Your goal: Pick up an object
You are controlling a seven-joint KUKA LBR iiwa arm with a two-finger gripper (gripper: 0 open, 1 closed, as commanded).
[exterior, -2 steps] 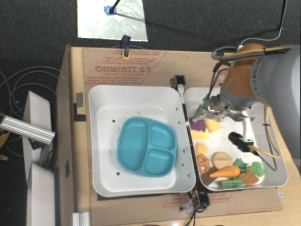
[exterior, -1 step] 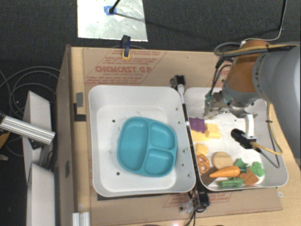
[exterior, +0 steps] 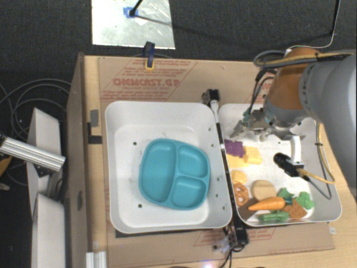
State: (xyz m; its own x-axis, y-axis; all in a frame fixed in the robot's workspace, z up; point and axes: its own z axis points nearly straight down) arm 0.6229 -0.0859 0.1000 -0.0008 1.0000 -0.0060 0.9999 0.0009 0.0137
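My gripper [exterior: 252, 125] hangs low over the far left part of the right bin [exterior: 329, 205], below the grey arm and its orange band. Just in front of it lie a purple toy piece [exterior: 234, 148] and yellow cheese pieces [exterior: 249, 156]. Closer to the front are a pretzel [exterior: 240, 192], a tan bread roll [exterior: 262, 188], an orange carrot [exterior: 268, 204], green vegetables [exterior: 303, 199] and a green bean pod [exterior: 273, 218]. Nothing shows held in the gripper.
The left bin [exterior: 125, 127] holds a blue divided plate [exterior: 174, 173]. A black and white part [exterior: 290, 159] with a cable hangs from the arm over the right bin's middle. A metal divider [exterior: 218, 133] runs between the bins.
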